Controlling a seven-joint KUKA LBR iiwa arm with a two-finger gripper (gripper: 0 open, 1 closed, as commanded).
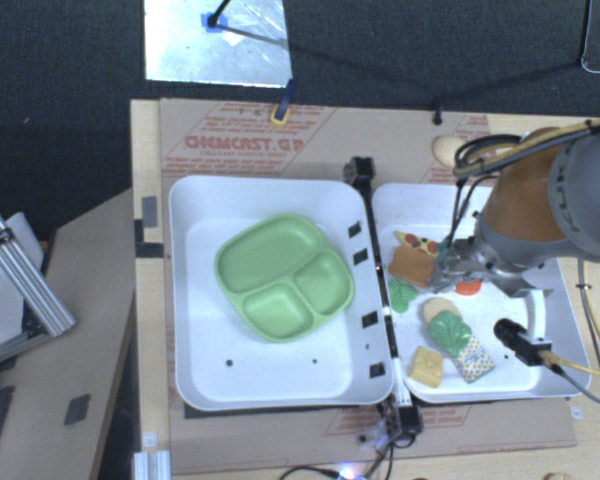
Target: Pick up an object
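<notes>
- Bench (pixel 230 128) of brown board, bearing two shallow white bins side by side.
- Left bin (pixel 195 363), holding a green divided tray (pixel 283 275) with three compartments, set at a slant near the bin's middle.
- Right bin (pixel 405 203), holding a cluster of small toy food pieces toward its left half.
- Toast slice (pixel 410 265), brown, near the bin's left wall; just above it, a pizza piece (pixel 416 239) with red spots.
- Green leafy piece (pixel 401 295) just below the toast; further down, a pale round piece (pixel 439 309), then a green vegetable (pixel 449 333) touching it.
- Yellow wedge (pixel 427 366) and a patterned block (pixel 474 359) near the bin's front edge, close together.
- Red piece (pixel 468 288), partly hidden under the arm.
- Grey arm (pixel 535 208) with orange band, reaching in from the right over the right bin.
- Gripper (pixel 446 268) low over the toast's right edge; jaw state cannot be told, hidden by the wrist and cables.
</notes>
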